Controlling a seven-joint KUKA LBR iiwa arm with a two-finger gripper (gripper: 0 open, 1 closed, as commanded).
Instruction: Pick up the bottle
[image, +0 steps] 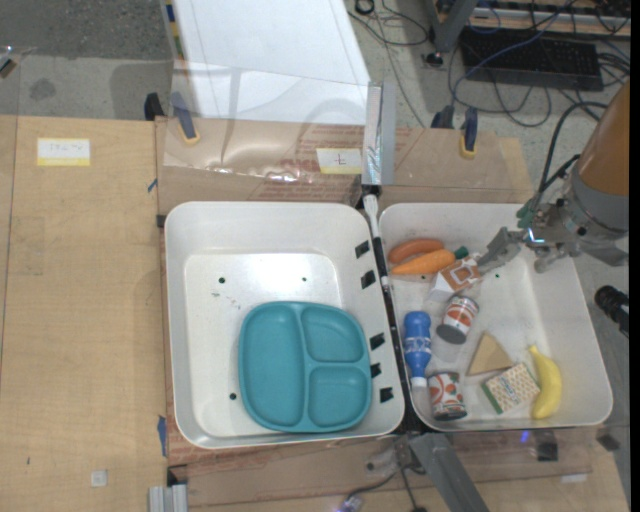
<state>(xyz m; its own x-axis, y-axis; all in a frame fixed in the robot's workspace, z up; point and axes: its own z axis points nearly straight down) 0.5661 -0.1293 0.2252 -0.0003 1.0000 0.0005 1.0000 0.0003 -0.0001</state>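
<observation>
— Blue on the cap, white on the body: found the bottle (417, 350)?

— Found. Lay lengthwise on the floor of the arm-side bin (565, 310), close against that bin's wall on the side away from the arm, cap pointing to the bin's far end.

— Lifted at all?

— No. Rested flat on the bin floor, untouched. Crowded as well: touched or nearly touched a red-and-white can (458, 318) toward the bin's middle, with a second can (447, 395) just beside its base at the bin's near corner.

— And the gripper (497, 250)?

— Hovered over the far half of the same bin, near a small carton (465, 272) and a carrot (425, 263), well apart from the bottle. Carried nothing visible.

— Jaws spread or pressed together?

— Could not tell; too small, and seen at too much of a slant.

— So how far along?

— Barely begun, judging by the layout. Stood over the correct bin and nothing more. Left to do: shift across toward the away-side wall, come down over the bottle, close on it, raise it clear.

— Likely trouble?

— Probably the wall and the two cans, leaving scant room for a grasp.
</observation>
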